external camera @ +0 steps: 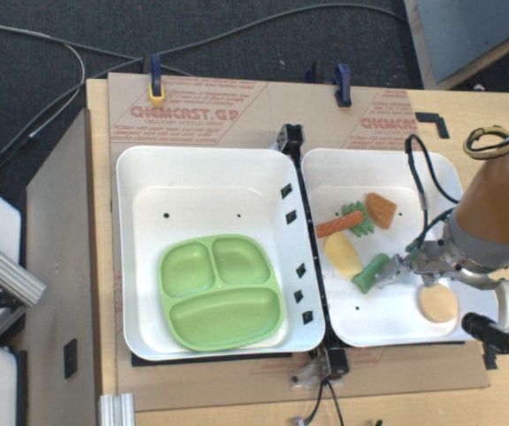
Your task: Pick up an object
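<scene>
The right bin (387,171) holds several toy foods. An orange wedge (380,209) lies toward the back, with a carrot (336,226) and its green top (358,218) just left of it. A pale yellow piece (343,254) sits near the bin's left wall. A green stick-shaped piece (370,272) lies at a slant in the middle. A round tan disc (438,304) rests at the front right. My gripper (408,263) is low in this bin, at the right end of the green piece and just behind the tan disc.
The left bin (147,185) holds a green divided plate (221,291). A black cable (417,171) loops over the right bin's back right part. Clamps grip the cardboard at the bench's far edge.
</scene>
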`<state>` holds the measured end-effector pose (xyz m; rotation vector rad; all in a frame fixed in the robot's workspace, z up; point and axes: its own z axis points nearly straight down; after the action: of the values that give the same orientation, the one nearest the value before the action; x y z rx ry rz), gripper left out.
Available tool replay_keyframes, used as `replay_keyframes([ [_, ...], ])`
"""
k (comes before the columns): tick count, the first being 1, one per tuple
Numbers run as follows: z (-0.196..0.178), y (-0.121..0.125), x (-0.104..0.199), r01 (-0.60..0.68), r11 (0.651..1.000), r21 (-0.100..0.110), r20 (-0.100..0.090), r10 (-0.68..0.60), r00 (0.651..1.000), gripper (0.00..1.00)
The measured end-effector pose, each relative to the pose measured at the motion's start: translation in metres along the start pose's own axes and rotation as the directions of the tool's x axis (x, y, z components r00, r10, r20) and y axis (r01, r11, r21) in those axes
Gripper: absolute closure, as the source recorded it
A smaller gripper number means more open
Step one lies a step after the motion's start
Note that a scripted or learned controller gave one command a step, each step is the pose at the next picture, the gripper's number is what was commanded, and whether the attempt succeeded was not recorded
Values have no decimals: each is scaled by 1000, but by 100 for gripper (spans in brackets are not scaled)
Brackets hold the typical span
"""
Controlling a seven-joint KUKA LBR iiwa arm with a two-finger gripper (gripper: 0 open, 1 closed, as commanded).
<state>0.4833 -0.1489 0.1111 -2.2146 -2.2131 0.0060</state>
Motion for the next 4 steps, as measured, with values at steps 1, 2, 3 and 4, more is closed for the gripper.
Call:
replay_keyframes([
  [1,28,0,0,0,1000,-5,1,0,1000,0],
  [2,17,1,-1,-2,1000,-9,5,2,1000,100],
  [3,-45,4,-4,2,1000,-15,6,-2,1000,100],
  [4,-100,11,5,4,1000,-16,6,-4,1000,100],
])
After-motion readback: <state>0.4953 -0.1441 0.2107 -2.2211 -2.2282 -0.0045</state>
